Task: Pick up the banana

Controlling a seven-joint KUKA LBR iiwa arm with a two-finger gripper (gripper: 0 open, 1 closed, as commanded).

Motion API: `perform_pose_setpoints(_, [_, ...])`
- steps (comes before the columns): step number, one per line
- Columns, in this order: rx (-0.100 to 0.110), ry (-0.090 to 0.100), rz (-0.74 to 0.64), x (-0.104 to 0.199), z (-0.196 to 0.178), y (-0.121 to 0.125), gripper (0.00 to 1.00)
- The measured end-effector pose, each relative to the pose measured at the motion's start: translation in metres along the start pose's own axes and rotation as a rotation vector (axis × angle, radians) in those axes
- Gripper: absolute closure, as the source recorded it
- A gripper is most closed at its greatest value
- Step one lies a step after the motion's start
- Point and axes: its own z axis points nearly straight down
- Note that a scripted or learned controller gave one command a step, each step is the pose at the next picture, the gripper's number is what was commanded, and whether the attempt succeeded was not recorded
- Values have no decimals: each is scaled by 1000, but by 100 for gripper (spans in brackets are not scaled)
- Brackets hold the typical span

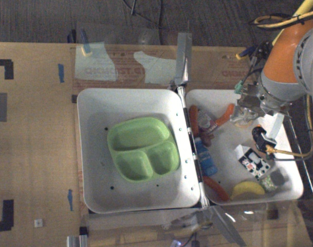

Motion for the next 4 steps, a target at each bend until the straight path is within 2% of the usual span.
perform_pose_setpoints(1, [0, 1, -232, -84, 67, -49, 100])
perform_pose_setpoints(2, [-49, -6, -220, -100, 80, -15, 100])
perform_pose_setpoints(3, [-2, 0, -295, -78, -17, -18, 100])
perform_pose_setpoints(4, [0, 0, -415, -141, 58, -58, 100])
